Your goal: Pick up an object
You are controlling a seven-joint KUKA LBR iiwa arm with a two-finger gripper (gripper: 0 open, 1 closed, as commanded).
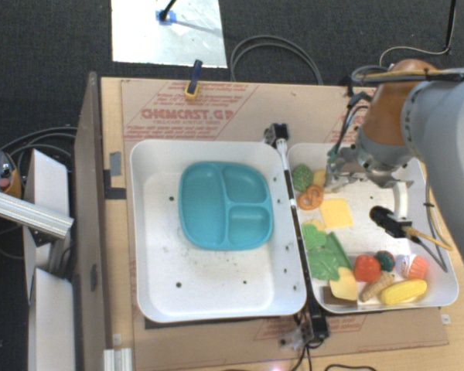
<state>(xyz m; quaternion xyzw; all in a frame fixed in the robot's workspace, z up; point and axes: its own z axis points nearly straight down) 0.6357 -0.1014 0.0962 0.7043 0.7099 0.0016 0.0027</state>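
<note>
Several toy foods lay in the right bin (447, 291): an orange slice (310, 199) beside a yellow square (336, 213), green leaves (322, 252), a tomato (366, 268) and corn (403, 291) near the front. The gripper (342, 168) hung low over the bin's back left part, near the orange slice; whether it was open or closed I cannot tell. A teal plate (224, 205) sat in the left bin (158, 284).

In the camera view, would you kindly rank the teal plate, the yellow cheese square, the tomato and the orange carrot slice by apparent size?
1. Teal plate, clearly largest.
2. Cheese square.
3. Tomato and carrot slice look alike; I won't rank them.
</note>
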